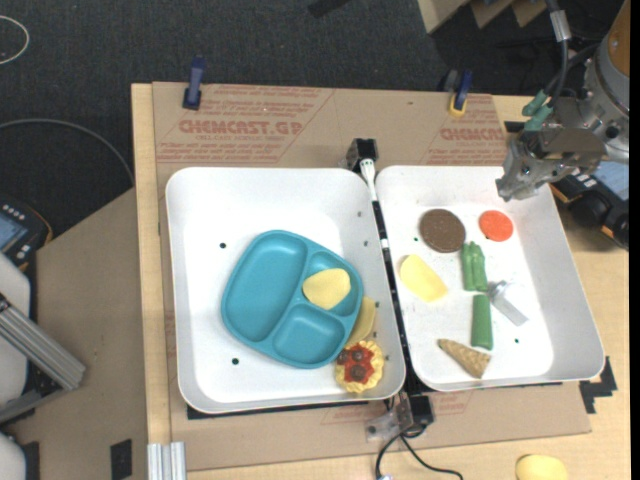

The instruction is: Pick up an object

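My pincer [517,186] hung over the back edge of the right bin [570,298], near its far corner; whether it was released or clenched I could not tell, and nothing showed in it; the orange disc [495,226] lay just below, beside the brown round piece [441,229]; I judged the disc the nearest candidate, a light, stiff, likely smooth toy, flat enough to slip, so best pinched across its rim; the yellow wedge [422,277], two green sticks [477,293] and the tan cone [465,357] lay nearer the front; the blue tray [270,303] sat in the left bin [200,268].
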Controlling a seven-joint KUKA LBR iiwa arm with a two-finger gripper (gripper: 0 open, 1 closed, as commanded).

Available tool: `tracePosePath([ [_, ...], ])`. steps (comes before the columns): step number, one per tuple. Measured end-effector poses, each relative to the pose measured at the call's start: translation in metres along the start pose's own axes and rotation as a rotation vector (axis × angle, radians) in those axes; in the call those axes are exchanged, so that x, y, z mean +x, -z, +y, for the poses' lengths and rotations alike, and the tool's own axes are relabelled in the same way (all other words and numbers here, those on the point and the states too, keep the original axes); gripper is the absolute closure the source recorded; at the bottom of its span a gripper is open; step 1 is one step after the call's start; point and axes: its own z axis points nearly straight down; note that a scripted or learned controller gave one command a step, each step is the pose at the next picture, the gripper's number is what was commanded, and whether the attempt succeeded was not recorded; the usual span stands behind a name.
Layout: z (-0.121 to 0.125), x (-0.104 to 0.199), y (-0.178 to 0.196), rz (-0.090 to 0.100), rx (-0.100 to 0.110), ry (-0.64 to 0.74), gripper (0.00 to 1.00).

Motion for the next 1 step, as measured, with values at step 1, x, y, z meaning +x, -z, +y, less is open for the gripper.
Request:
tracePosePath([
  [1,-0.0127,0.0853,0.1007,0.003,-0.002,0.002,1.00],
])
